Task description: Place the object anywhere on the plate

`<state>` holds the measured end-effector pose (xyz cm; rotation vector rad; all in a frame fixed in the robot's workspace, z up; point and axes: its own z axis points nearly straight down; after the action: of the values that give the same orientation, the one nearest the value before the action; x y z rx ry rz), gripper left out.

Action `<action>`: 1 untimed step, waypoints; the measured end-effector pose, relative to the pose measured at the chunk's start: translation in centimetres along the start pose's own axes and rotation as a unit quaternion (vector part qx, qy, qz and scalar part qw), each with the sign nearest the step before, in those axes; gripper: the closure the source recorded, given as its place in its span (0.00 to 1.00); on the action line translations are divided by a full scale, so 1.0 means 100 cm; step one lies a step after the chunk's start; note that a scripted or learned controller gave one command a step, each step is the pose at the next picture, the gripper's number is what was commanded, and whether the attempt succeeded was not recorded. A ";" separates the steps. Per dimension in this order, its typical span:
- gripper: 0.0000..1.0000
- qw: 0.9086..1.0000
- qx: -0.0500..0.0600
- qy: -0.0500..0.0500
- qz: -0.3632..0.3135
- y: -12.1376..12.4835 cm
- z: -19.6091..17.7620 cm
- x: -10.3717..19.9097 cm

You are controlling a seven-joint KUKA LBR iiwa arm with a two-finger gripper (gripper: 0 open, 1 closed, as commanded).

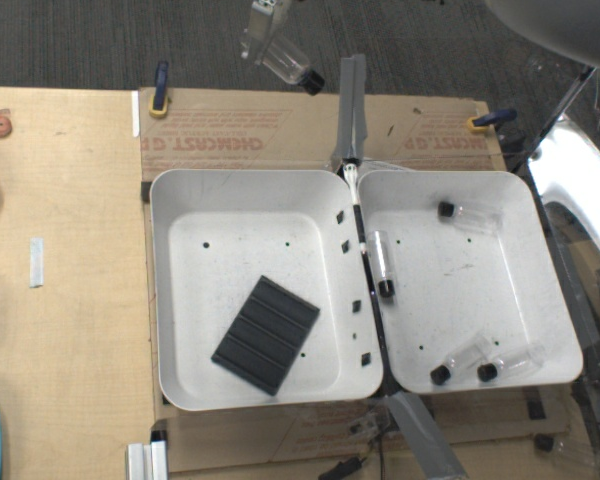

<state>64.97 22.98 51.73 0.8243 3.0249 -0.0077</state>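
Observation:
A black ribbed plate (267, 333) lies flat and askew in the left bin (180, 218), toward its front. High at the top edge, above the cardboard behind the left bin, my gripper (272, 13) is shut on a clear vial (280, 56) with a black cap. The vial hangs tilted, cap end pointing down to the right. It is well above the bench and far behind the plate.
The right bin (520, 268) holds several more clear, black-capped vials: one along its left wall (382, 263), one at the back (465, 215) and two at the front (460, 363). A grey divider post (351, 108) rises behind the bins. Clamps grip the cardboard.

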 end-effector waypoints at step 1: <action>1.00 1.000 0.000 0.000 -0.001 0.001 -0.008 -0.001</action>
<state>65.08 23.06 52.48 0.8224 3.0246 -0.0088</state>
